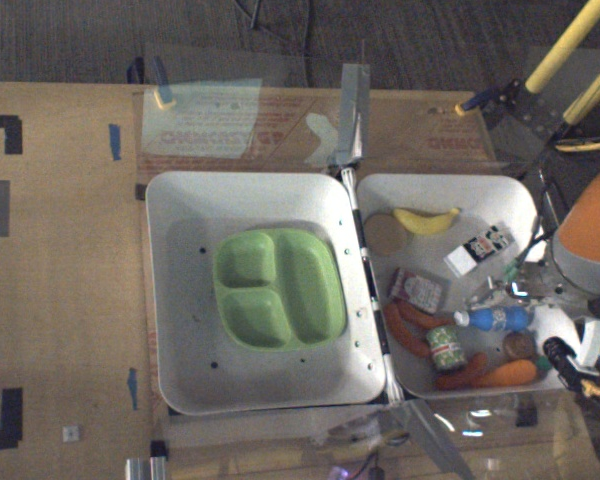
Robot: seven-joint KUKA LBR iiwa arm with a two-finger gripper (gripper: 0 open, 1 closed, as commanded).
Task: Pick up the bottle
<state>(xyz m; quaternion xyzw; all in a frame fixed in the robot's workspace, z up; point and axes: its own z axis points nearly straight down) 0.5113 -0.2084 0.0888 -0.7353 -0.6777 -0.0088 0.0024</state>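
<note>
The bottle [497,319] lies at four o'clock in the right bin [432,190] — the gripper [520,286] just above it, grip impossible to tell.

one fixed camera above bench [60,268], angled down over both bins [170,268].

The robot arm [592,233] is grey with a big orange band near its end. Below the band is a silvery metal part with shiny bits, and a black and white piece sits lower down.
</note>
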